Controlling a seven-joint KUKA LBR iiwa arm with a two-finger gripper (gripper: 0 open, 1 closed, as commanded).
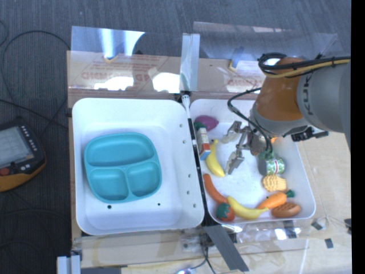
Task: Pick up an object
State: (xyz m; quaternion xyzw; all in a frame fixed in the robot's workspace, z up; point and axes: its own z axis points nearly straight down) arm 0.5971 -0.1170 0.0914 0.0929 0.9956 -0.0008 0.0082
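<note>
Two bananas (246, 209) lie in the right bin (302, 170): one along its front edge, the second banana (214, 163) near its left wall, just left of the open, empty jaws (235, 147). One teal divided tray (121, 165) occupies the left bin (102, 110).

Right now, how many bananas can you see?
2. One banana lies near the right bin's left wall, beside the gripper. The other banana lies along the front, by the carrot. More may hide under the arm.
</note>
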